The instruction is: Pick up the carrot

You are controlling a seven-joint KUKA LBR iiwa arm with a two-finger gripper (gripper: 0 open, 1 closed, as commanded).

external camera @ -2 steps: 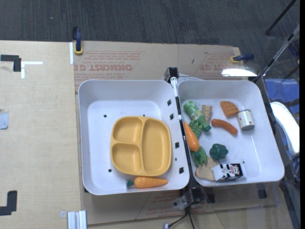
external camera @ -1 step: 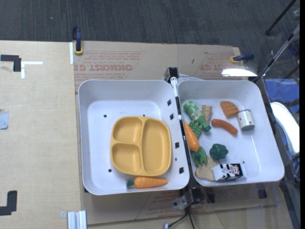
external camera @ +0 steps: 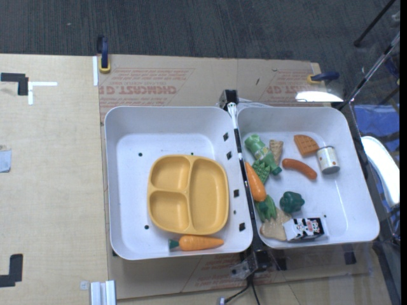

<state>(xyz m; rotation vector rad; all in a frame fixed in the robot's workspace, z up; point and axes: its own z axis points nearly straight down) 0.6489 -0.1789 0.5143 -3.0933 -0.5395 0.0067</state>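
Observation:
An orange carrot (external camera: 198,242) with a small green stem end lies on its side in the left bin (external camera: 127,189). It rests against the bin's front wall, just below the yellow plate. A second orange carrot (external camera: 255,184) lies slantwise in the right bin (external camera: 346,196), close to its left wall among green vegetables.
A yellow three-part plate (external camera: 189,194) takes up the middle of the left bin. The right bin holds green vegetables (external camera: 259,151), a red sausage (external camera: 299,168), a toast slice (external camera: 306,144), a silver can (external camera: 328,159), broccoli (external camera: 292,201) and a small carton (external camera: 306,228).

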